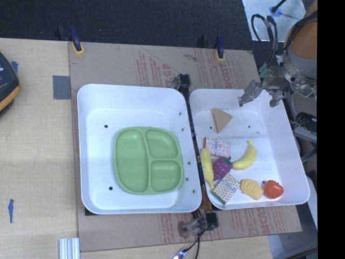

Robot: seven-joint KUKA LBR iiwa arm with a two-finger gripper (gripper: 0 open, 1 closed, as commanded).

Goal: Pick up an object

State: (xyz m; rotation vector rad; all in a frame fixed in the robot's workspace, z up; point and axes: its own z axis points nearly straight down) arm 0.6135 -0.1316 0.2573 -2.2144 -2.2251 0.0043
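In the camera view, two shallow white bins sit side by side on a brown cardboard sheet clamped to the bench. The left bin (86,144) holds a green divided plate (147,159) with three compartments, lying flat near the bin's middle.

The right bin (291,144) serves as the landmark for the rest. Near its far wall lies a tan wedge-shaped piece (220,119), alone on the white floor. Closer to the bin's near half, a cluster sits against the wall it shares with the left bin: a small pale packet with red print (218,145), a long yellow piece (207,166) resting along that shared wall, and a purple bunch of grapes (221,168) touching both. Just beside the grapes, toward the bin's middle, a yellow banana (245,156) curves upward. Near the bin's front wall lie a patterned packet (225,189), a yellow corn cob (251,188) and, just beside it, a red tomato (273,189).

The gripper (261,95) hangs over the far right corner of the right bin, its two grey fingers spread apart with nothing between them. It is apart from the tan wedge and well apart from the cluster near the front wall.
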